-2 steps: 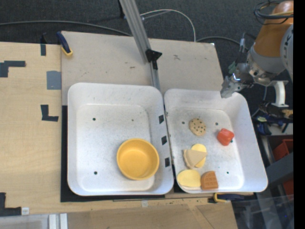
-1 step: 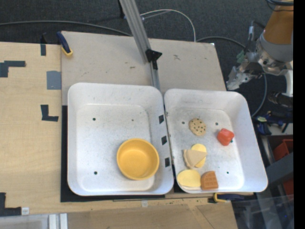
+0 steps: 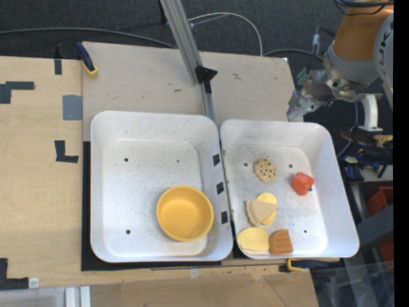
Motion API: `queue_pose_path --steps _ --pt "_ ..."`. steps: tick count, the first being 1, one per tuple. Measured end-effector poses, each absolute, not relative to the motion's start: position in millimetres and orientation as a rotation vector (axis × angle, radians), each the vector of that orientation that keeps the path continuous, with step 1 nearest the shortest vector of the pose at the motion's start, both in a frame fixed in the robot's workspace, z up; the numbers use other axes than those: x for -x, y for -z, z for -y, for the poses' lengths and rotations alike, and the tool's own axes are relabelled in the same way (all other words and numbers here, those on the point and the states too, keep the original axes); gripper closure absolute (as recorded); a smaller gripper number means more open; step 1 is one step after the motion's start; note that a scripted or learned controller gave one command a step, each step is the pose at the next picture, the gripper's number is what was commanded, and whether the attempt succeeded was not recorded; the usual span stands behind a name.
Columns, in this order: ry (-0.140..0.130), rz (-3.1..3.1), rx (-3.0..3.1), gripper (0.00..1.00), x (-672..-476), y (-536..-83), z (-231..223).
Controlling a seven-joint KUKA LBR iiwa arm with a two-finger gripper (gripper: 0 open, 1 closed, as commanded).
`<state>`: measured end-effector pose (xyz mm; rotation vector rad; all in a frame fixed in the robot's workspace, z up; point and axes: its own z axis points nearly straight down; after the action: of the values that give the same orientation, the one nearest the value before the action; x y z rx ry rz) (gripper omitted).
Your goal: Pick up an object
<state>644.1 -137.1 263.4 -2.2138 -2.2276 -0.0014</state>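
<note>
The right bin holds several small toy foods: a tan cookie, a red piece, a pale yellow wedge, a yellow disc and an orange-brown cracker. A yellow bowl sits in the left bin. My gripper hangs above the back right corner of the right bin, outside its rim and well apart from every object. It points down and to the left, with nothing seen in it.
A slanted metal pole rises from a black clamp behind the divide between the bins. Cables cross the dark floor at the back. The wooden bench top lies left of the bins, with blue tape marks.
</note>
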Motion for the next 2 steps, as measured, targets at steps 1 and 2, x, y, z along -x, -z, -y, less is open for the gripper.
queue_pose_path --steps 1,2 --pt "-0.002 2.225 2.213 1.0 -631.7 -248 86" --pt "0.0 2.227 2.212 1.0 -622.3 -255 34"
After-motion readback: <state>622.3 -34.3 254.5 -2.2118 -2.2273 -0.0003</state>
